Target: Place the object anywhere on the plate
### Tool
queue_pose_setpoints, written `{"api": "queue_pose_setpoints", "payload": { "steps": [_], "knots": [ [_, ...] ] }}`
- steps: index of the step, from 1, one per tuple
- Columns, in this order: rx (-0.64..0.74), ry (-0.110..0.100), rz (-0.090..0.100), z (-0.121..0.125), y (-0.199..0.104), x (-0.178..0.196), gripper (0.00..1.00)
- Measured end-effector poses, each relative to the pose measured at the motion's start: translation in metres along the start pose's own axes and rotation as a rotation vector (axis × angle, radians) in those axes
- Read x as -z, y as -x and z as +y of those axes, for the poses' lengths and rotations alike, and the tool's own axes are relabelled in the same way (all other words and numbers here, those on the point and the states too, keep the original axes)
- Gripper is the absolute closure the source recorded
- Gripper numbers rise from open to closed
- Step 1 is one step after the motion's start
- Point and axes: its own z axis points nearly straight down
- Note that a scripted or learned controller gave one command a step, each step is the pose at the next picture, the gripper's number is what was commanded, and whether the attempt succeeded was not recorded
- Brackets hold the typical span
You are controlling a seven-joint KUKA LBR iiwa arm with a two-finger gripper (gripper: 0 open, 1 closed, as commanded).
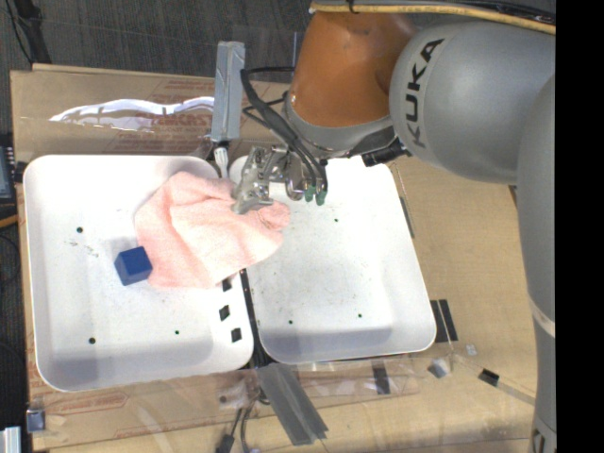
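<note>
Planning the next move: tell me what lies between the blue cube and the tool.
In the camera view, the pink cloth spans that stretch, from beside the blue cube up to the tool.

cloth [203, 234]: pink | block [133, 265]: blue | bins [57, 253]: white, dark-speckled | arm [472, 92]: grey, orange band

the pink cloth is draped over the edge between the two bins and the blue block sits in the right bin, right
Not quite. The blue block sits in the left bin, beside the pink cloth, as the camera view shows. The cloth is indeed draped over the edge into the right bin.
</note>
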Motion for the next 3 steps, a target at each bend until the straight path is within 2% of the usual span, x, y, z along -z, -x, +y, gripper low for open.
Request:
{"api": "queue_pose_setpoints", "payload": {
  "steps": [1,3],
  "knots": [
    [0.100,0.000,0.001,0.054,-0.019,0.001,1.00],
    [0.101,-0.001,0.000,0.139,-0.064,-0.017,1.00]
  ]
}}
